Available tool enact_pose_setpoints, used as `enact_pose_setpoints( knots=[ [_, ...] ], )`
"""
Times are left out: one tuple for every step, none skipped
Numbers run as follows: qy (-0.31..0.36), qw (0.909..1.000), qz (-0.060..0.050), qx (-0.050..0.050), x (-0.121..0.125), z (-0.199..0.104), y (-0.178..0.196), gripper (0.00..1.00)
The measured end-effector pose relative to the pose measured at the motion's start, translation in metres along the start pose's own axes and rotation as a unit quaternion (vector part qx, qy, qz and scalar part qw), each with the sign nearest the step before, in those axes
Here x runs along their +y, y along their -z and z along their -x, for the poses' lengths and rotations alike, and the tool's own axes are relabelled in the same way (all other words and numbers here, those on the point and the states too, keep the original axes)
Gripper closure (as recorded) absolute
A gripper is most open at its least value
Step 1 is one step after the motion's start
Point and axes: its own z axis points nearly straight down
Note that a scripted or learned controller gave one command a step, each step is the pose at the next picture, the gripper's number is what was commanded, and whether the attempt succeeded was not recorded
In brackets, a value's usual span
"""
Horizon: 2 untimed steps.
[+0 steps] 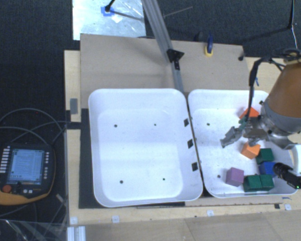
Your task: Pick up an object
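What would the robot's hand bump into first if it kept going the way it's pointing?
Probably just the bare floor of the right white bin. The hand points toward the view's left and down, and no block lies ahead of it. Its height above the floor is hard to judge.

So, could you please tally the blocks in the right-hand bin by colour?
Orange blocks: 2, one beside the gripper, one partly hidden behind the arm.
Green blocks: 2, a large one and a smaller one.
Blue block: 1.
Purple block: 1.
Total: 6 visible in the right-hand bin.
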Motion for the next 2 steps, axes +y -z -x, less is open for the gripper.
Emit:
enact_pose_setpoints(
  knots=[
    [0.0, 1.0, 0.001, 0.0, 0.0, 0.0, 0.0, 0.0],
    [-0.001, 1.0, -0.003, 0.0, 0.003, 0.0, -0.062, 0.0]
  ],
)
